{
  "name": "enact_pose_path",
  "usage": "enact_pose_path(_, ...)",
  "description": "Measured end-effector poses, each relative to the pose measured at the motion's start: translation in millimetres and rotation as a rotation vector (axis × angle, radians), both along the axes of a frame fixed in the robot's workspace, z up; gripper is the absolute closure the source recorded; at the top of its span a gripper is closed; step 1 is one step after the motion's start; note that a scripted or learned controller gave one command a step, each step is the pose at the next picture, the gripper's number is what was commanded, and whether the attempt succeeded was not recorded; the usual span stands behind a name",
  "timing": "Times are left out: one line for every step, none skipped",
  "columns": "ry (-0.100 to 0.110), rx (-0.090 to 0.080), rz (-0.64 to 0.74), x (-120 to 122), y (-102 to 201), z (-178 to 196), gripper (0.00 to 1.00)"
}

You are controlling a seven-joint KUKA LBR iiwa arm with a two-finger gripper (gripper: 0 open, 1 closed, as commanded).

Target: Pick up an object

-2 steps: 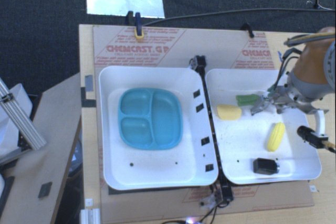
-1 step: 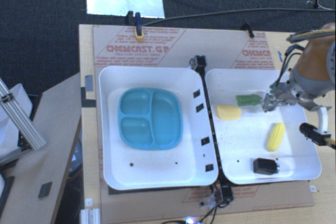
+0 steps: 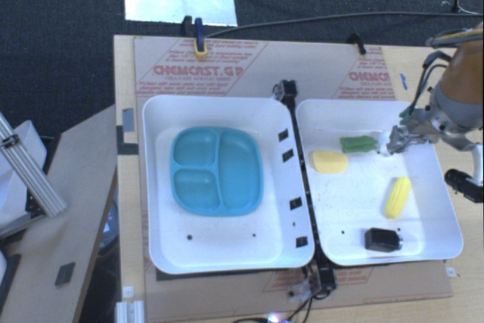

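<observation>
In the right bin (image 3: 439, 238) lie a green block (image 3: 358, 144), a pale yellow lump (image 3: 330, 162), a yellow corn cob (image 3: 398, 197) and a small black object (image 3: 383, 240). My gripper (image 3: 396, 141) hangs low over the bin's back part, just right of the green block and close to its end. Nothing shows between its fingers. The arm's grey wrist and orange band rise to the right of it.
The left bin (image 3: 162, 238) holds a blue divided plate (image 3: 217, 170). A black clipped divider (image 3: 295, 170) joins the two bins. A blue and yellow clamp (image 3: 199, 38) sits at the bench's back edge, and cables run across the back.
</observation>
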State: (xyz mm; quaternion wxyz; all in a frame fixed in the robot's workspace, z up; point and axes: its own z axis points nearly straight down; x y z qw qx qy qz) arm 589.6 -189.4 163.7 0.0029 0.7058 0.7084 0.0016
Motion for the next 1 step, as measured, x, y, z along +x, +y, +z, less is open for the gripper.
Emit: enact_pose_path(-0.001,0.000,0.001,-3.4,8.3,52.1,1.00)
